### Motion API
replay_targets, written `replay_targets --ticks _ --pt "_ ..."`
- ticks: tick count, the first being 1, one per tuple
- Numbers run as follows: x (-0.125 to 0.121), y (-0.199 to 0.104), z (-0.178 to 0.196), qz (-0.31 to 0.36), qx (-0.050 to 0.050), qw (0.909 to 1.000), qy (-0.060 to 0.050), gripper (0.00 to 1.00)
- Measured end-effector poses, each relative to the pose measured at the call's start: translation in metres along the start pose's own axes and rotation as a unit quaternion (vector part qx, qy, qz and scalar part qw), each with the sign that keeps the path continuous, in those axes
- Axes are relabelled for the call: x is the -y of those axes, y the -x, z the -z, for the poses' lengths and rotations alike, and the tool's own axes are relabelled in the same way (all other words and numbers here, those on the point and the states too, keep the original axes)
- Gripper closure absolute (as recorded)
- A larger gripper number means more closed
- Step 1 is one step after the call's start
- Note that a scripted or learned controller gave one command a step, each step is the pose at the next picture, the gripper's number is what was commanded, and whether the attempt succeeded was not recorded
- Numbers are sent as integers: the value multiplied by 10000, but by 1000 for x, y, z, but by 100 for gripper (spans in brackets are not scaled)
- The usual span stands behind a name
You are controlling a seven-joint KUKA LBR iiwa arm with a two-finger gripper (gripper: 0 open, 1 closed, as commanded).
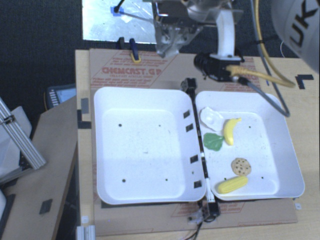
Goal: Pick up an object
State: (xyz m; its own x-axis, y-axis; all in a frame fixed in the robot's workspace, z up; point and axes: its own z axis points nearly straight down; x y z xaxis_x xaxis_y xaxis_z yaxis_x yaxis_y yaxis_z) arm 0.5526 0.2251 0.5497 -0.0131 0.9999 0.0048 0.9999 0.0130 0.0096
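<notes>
Bins come first: the left bin (142, 144) and the right bin (272, 149) sit side by side on the surface (60, 134). Above the left bin's far edge hangs the end effector (167, 46); its state cannot be told. Inside the right bin lie a curved yellow banana (230, 130), a yellow corn-like piece (232, 184), a crumpled white item (211, 117), a green leaf (213, 142) and a speckled brown cookie (241, 166).

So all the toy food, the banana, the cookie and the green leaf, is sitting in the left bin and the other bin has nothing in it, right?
Not quite. The camera view shows the banana, the cookie and the green leaf lying in the right bin, not the left bin. The rest of your picture is simply mirrored.
</notes>
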Motion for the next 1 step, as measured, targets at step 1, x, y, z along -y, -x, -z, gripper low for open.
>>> replay_targets --ticks 1 --pt "0 0 -1 3 2 10000 -4 0"
